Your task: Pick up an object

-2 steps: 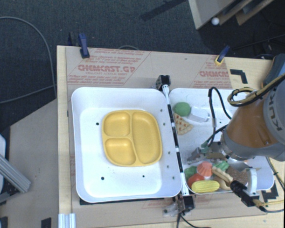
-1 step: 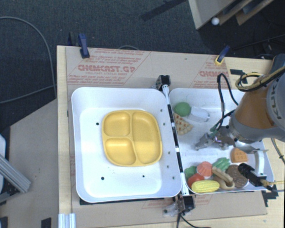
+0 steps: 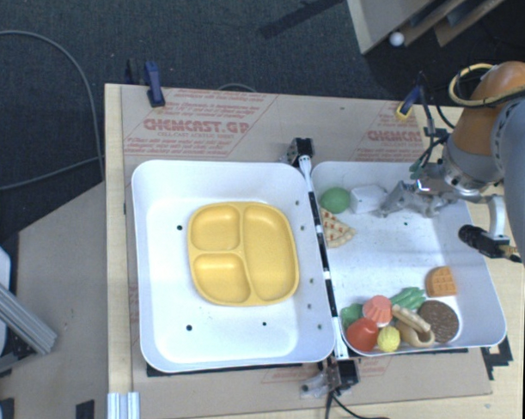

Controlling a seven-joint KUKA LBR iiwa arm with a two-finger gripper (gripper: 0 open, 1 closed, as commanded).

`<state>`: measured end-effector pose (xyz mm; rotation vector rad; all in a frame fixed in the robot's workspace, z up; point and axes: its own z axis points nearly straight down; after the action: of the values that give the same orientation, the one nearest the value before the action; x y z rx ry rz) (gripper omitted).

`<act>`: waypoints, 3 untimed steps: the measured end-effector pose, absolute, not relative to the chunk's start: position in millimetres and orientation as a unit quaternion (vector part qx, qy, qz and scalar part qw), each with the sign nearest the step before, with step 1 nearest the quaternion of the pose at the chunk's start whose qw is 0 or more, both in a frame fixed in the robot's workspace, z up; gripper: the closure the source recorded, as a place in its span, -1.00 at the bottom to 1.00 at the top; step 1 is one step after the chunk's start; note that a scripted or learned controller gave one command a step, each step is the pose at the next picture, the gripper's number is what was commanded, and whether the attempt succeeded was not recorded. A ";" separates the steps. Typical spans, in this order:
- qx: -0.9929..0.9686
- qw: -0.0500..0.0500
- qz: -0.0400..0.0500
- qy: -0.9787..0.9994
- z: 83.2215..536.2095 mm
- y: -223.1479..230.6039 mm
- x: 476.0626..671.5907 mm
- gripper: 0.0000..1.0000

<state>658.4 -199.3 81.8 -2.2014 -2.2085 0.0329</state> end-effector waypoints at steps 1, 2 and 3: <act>-0.707 0.001 0.001 -0.707 85.5 -195.5 522.7 -1.00; -0.708 0.001 0.000 -0.706 84.4 -214.0 478.7 -1.00; -0.708 0.000 0.000 -0.707 94.1 -213.7 479.3 1.00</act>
<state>479.3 -213.7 94.1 -2.2232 -2.2196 -0.0010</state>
